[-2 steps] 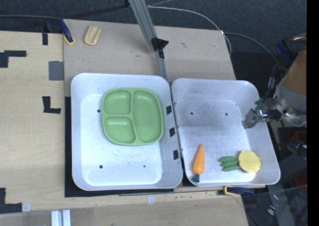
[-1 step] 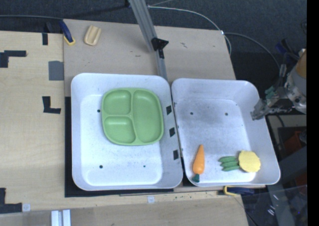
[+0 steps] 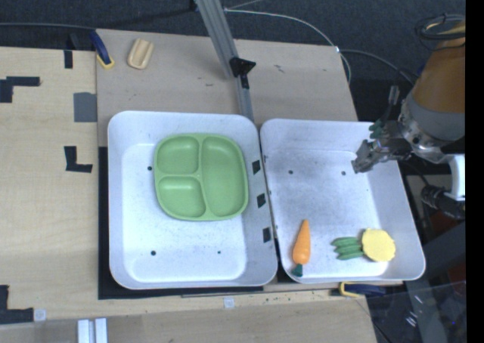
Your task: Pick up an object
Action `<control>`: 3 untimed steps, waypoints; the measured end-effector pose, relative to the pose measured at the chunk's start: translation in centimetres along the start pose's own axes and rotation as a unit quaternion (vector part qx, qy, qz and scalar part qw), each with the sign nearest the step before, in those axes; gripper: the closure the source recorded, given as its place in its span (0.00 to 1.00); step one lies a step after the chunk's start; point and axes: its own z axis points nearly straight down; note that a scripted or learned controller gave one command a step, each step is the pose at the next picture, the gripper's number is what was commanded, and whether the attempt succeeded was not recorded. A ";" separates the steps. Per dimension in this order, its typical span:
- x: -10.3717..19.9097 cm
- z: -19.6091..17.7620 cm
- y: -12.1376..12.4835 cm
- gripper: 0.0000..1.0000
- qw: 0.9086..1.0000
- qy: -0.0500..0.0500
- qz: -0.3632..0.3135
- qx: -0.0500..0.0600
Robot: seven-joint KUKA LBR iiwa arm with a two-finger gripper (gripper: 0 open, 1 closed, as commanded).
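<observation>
Camera view: wooden bench bears two white bins on dark flooring. Pincer hovers over the right bin; its grip I cannot tell. Toy carrot lies near that bin's front edge.

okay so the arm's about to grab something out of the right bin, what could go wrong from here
1. The carrot lies close to the right bin's left wall, so a finger might hit that wall.
2. The green pod touches the yellow piece; a grab could catch both or knock one away.
3. The gripper sits at the far right edge, away from all three.
</observation>
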 end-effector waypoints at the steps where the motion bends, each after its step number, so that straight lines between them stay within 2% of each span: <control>1: 5.7 0.9 1.0 1.00 1.000 0.000 0.000 0.000; 2: 10.4 2.0 2.5 1.00 1.000 0.000 0.000 0.001; 3: 14.9 1.0 4.5 1.00 1.000 0.000 0.000 -0.001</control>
